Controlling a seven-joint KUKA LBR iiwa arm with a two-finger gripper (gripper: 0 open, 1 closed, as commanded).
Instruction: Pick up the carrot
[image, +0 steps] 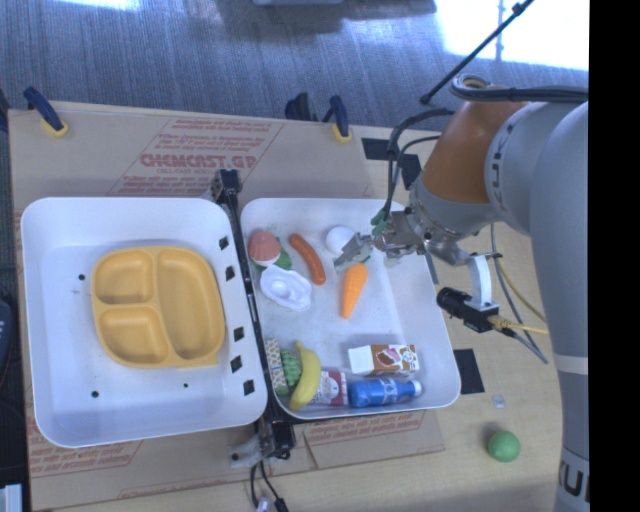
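- Camera view, looking down at a slant: two shallow white bins sit side by side on the cardboard-covered bench (190, 150), and the right-hand white bin (425, 330) is the busy one.
- There is the orange tapered carrot (352, 288), lying flat on the floor of the right bin, in its upper middle part.
- Its long axis runs nearly top to bottom in the view, leaning a little: thick end up and slightly right, narrow tip down and slightly left.
- The grey arm with its orange band (470, 160) comes in from the right, and the two-finger gripper (358, 252) hovers right at the carrot's thick end.
- One metal finger (349, 251) reaches to the carrot's top; contact is too close to call.
- Whether that gripper is spread or closed I cannot tell from here, and the carrot lies on the bin floor, not lifted.
- Just left of the carrot lies a red-orange sausage (308, 258), angled, apart from it.
- A small white egg-shaped piece (340, 238) sits near the gripper, up by the bin's top wall.
- Below the carrot, well apart: a small white-and-red carton (383, 358) and a blue-capped tube (378, 391).
- A yellow banana (307, 375) lies in the lower left corner.
- The left-hand white bin (50, 300) carries a yellow three-compartment tray (157, 304).
- Out on the bench, lower right, a green ball (503, 445).
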